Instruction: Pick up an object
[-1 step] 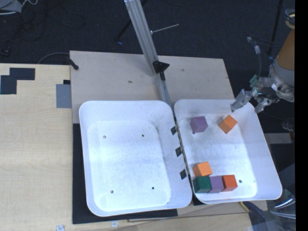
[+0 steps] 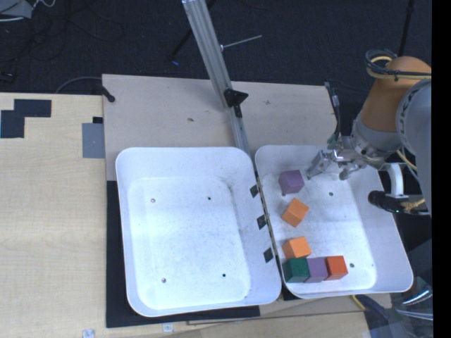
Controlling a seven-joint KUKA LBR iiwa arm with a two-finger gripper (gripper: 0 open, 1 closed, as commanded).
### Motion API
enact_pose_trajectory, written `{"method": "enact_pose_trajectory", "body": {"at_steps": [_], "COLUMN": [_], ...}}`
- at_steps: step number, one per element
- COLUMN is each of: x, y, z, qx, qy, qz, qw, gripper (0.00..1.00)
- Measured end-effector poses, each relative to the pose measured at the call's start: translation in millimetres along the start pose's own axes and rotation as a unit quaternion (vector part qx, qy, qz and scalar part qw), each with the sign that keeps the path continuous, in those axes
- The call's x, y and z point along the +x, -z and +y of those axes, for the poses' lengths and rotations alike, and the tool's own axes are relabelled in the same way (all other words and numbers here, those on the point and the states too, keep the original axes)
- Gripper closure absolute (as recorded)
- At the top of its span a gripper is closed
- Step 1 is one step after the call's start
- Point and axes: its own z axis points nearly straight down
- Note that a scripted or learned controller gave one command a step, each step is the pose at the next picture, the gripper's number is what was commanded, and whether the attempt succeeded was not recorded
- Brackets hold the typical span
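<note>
The gripper (image 2: 328,163) of a KUKA arm (image 2: 391,111) hangs above the far end of the right-hand bin (image 2: 384,248), its two fingers spread apart with nothing between them. Just beside it, toward the bin's inner wall, sits a purple cube (image 2: 291,182), the nearest of six blocks. Past that an orange cube (image 2: 295,212) lies turned at an angle in mid-bin, and a second orange cube (image 2: 297,247) rests close above a row along the near wall: a green cube (image 2: 297,270), a smaller purple cube (image 2: 318,268) and a red-orange cube (image 2: 336,267), packed side by side and apparently touching. The left-hand bin (image 2: 187,231) stands alongside, the two separated by a divider carrying dark clips. The blocks look small, rigid and light, likely foam or wood, with flat faces that should give the fingers good purchase. The purple cube by the gripper and the tilted orange one stand free on all sides, so either could be taken across two opposite flat faces; the crowded row by the near wall leaves little room for fingers to slip in
</note>
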Motion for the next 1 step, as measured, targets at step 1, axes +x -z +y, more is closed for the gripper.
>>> {"method": "enact_pose_trajectory", "body": {"at_steps": [1], "x": [63.2], "y": [-24.2], "z": [5.6], "qx": [0.003], "qy": [0.003], "qz": [0.001], "qw": [1.0], "gripper": [0.0]}}
